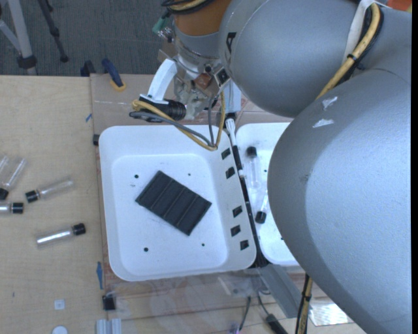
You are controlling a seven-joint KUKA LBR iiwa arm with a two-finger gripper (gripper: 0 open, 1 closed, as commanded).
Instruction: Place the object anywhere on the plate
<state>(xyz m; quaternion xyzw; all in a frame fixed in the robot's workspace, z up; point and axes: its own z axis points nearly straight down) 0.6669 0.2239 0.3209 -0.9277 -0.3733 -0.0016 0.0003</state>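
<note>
Black ribbed rectangular object (174, 202), flat slab with parallel grooves, lies flat near the middle of the left bin (124, 258), turned at a diagonal, long axis running upper-left to lower-right. Nothing touching it. A few small dark dots on the bin floor around it, apart from it.

Left bin is a shallow white tray with rounded corners. Its right wall carries a row of small black clips (234, 192) running down along the seam with the right bin (256, 140). Right bin mostly hidden by the arm; a strip of its left part shows, with a small dark item (251, 152) near the top and another (260, 216) lower down, too small to identify.

Hand (191, 98) sits above the far edge of the left bin, well apart from the black object, under the orange band (196, 19). Cannot tell whether it is released or clenched; wiring and fittings clutter it. Nothing seen between them. Yellow and black cables (179, 127) loop from the wrist over the bin's back rim.

Big grey arm (339, 182) links cover the right side and top of the view.

Table (46, 130) is light wood. Left of the bin lie several clear vials with black caps (60, 233), scattered, on their sides. A blue item (114, 75) sits at the back edge of the table.
</note>
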